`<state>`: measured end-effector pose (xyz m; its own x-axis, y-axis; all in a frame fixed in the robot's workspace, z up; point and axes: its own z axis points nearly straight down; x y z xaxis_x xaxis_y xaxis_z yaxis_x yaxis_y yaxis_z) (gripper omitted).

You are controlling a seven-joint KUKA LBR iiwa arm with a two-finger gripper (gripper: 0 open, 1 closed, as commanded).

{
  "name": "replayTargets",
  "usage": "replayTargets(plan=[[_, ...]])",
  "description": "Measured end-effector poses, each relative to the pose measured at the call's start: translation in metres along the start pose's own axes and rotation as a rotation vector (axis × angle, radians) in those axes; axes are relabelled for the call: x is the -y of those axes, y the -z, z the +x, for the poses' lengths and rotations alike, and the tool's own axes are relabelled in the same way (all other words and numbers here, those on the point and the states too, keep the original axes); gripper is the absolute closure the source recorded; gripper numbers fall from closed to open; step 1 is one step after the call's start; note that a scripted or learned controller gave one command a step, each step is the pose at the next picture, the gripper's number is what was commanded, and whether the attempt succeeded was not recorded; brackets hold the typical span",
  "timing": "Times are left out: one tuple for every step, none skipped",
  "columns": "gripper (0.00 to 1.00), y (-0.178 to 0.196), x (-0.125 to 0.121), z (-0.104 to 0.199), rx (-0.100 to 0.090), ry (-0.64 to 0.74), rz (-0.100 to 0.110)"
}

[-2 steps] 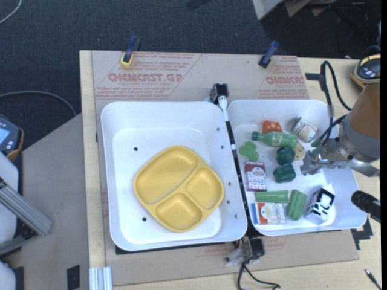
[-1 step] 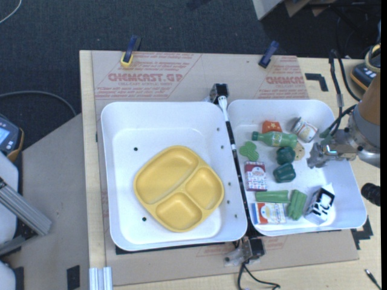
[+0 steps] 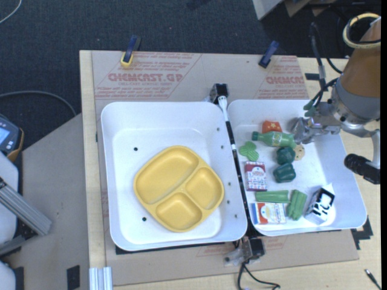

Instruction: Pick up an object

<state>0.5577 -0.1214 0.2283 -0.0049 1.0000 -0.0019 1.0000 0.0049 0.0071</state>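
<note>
Where tool [image 3: 300,130] hovers: bottle [image 3: 273,139] (adjacent)

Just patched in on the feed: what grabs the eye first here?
The yellow divided tray fills the left bin. The right bin holds a cluster of small items, mostly green, including a green bottle. The gripper sits low beside that bottle's right end.

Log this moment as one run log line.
arm: over right bin | gripper: beside green bottle | grasp: not visible | left bin: yellow tray
</note>
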Motion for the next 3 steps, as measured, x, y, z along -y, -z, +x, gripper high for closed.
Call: replayTargets(plan=[[1.00,0.000,-0.045,0.012,0.000,-0.001,0.001],[1.00,0.004,-0.095,0.045,-0.001,0.000,0.000],[1.00,-0.007,-0.081,0.032,-0.002,-0.006,0.011]])
